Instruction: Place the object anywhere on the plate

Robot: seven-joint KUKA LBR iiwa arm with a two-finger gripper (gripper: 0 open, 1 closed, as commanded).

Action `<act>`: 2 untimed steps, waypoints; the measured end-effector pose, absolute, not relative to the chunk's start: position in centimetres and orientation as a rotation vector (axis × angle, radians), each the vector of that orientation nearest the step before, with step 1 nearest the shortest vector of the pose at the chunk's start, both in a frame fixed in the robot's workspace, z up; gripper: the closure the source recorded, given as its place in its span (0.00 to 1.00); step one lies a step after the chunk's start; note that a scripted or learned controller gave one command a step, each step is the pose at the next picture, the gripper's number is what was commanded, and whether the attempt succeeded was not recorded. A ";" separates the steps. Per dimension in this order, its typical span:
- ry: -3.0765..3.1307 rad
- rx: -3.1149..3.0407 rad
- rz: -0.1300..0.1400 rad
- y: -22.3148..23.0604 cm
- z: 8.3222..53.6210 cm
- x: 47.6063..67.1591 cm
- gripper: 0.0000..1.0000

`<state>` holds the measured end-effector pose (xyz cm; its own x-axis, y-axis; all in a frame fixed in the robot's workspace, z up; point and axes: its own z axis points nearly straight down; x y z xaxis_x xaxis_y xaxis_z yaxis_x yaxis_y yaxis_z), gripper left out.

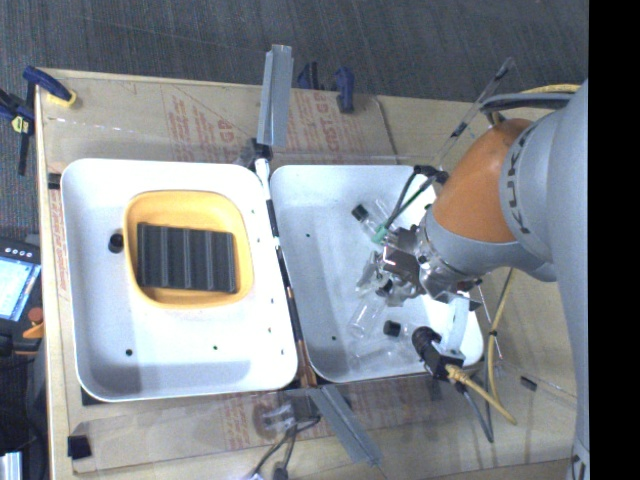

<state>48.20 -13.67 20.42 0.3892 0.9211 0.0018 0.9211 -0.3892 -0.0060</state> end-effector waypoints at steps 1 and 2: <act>-2.064 -2.366 0.002 -6.0 24.9 50.9 1.00; -2.196 -2.241 0.004 2.3 25.5 57.3 1.00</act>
<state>57.27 2.26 25.54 0.0201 0.9998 0.0006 0.9998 -0.0201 -0.0046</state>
